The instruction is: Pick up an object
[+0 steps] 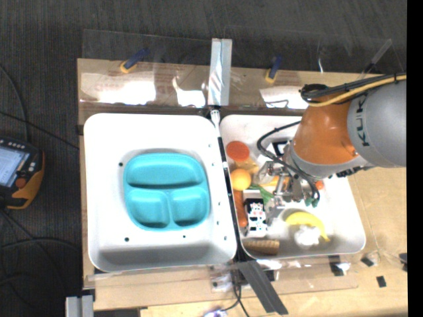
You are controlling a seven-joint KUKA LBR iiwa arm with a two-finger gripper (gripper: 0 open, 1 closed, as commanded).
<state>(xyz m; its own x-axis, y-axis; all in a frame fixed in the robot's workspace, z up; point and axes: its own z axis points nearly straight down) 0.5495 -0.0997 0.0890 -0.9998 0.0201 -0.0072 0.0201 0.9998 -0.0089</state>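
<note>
Yellow banana (309, 222) lies just beside the end effector (281, 191), whose grip seemingly can't be judged.

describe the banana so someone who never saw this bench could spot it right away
Of the two white bins, look in the right bin, the one under the grey and orange arm. The banana lies near that bin's front right corner, just below the gripper. It is the only curved bright yellow thing there, with a white lump against its front side.
</note>
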